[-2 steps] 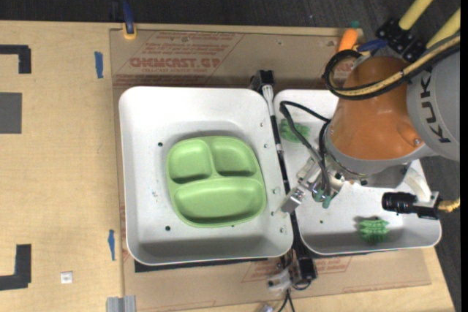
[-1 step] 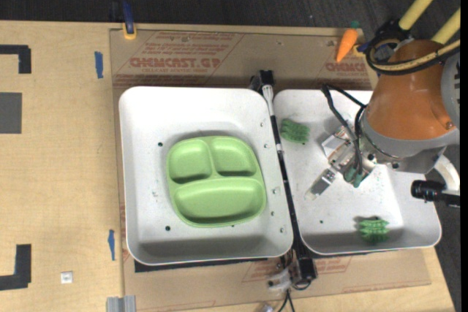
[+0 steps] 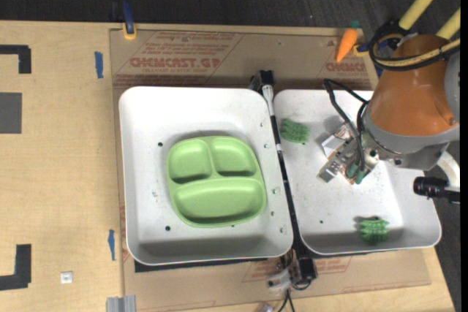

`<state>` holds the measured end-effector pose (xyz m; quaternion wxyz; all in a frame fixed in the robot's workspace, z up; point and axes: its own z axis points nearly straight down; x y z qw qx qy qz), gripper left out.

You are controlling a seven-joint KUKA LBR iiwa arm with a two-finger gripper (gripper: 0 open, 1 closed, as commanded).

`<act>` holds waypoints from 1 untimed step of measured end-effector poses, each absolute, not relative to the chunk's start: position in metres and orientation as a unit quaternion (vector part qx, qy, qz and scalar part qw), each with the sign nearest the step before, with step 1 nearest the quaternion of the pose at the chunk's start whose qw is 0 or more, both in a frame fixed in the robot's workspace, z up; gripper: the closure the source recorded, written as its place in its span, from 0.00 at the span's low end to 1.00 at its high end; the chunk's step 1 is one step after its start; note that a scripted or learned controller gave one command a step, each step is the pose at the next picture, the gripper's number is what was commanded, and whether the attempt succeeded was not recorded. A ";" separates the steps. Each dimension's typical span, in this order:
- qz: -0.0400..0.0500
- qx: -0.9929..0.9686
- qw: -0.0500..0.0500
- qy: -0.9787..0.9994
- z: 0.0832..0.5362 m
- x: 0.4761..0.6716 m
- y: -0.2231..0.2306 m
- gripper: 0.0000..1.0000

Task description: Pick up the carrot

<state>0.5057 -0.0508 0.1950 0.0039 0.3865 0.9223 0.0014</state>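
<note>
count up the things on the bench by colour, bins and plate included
white bins: 2, left and right
green divided plate: 1
green small items in the right bin: 2
orange carrot: 1, on the board beyond the bins
total: 6

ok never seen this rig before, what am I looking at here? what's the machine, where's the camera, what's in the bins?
One camera, fixed above the bench, looks down at a slant. The grey arm with the orange band reaches in from the right; its gripper hangs low in the right bin. I can't tell whether its fingers are open. The left bin holds a green divided plate. The right bin holds two small green pieces, one near its top left and one near its bottom edge. An orange carrot-like thing lies outside the bins, on the cardboard beyond the right bin. Nothing is visibly held.
</note>
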 end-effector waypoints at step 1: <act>0.000 0.229 0.000 0.973 0.185 0.483 -0.012 1.00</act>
